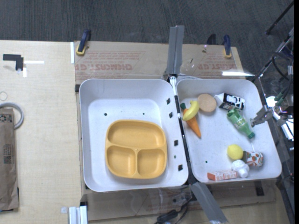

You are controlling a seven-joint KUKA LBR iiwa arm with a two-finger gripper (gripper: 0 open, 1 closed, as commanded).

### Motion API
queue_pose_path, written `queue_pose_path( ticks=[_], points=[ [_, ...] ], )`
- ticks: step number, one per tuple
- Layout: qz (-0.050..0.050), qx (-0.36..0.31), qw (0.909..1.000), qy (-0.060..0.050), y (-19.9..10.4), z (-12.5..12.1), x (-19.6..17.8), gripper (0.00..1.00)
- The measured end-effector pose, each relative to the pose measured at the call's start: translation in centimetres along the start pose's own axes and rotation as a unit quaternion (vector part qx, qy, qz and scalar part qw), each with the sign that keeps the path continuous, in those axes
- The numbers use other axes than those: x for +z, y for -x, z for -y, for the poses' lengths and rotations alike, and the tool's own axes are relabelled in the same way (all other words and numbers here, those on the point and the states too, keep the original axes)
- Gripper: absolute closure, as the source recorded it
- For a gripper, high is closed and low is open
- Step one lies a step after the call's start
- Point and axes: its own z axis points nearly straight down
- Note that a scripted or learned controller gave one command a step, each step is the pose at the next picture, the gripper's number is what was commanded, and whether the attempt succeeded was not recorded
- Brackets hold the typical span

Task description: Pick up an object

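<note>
Paper bag (pixel 7 157) lies at the far left of the bench, and its print is too small to read. The left bin (pixel 88 125) holds a yellow three-compartment plate (pixel 136 148). Behind both bins lies a cardboard sheet (pixel 121 62) with red lettering that is upside down and not clearly legible. Two blue-handled clamps (pixel 84 41) pin it at the back.

The right bin (pixel 264 171) holds all the loose objects. A banana (pixel 190 111) touches a carrot (pixel 195 127) near the bin's left wall. A round tan piece (pixel 206 103) sits just beside them, with a black-and-white packet (pixel 231 101) next to it; its markings are unreadable. A green bottle (pixel 240 122) lies tilted near the middle right.

Toward the front are a yellow ball (pixel 235 151), a white lump (pixel 240 168), a flat orange-and-white carton (pixel 222 175) and a brown patterned can (pixel 254 158).

The gripper (pixel 261 117) reaches in from the right and sits just beside the bottle's lower end. Whether it is apart or together cannot be told, and nothing is visibly clamped in it.
</note>
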Motion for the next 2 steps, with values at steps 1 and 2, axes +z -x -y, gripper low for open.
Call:
queue_pose_path(
  ticks=[1,2],
  points=[
    [0.001,-0.003,1.0,0.001,1.1,-7.8,8.4,0.0],
    [-0.001,0.008,1.0,0.001,0.8,-7.3,17.1,0.0]
  ],
)
